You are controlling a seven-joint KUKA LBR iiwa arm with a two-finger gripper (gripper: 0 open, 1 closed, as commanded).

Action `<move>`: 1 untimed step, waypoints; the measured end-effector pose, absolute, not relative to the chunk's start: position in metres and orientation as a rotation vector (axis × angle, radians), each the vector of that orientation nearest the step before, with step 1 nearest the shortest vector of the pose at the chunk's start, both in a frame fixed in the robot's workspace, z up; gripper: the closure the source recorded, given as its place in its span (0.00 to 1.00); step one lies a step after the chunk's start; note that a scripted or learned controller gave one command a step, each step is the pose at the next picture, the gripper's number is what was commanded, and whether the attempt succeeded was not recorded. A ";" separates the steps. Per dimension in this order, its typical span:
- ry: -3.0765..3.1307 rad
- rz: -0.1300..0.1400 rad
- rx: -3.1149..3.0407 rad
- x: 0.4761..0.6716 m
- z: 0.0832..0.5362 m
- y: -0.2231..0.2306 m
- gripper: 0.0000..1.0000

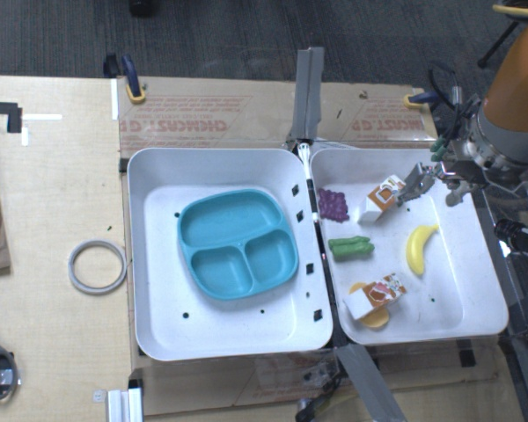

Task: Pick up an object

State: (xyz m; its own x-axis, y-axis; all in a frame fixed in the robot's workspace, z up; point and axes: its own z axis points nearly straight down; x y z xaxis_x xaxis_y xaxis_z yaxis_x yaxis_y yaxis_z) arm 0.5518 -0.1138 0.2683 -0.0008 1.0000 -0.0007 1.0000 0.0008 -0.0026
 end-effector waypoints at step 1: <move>-1.822 0.005 -2.556 0.550 0.113 -0.123 0.00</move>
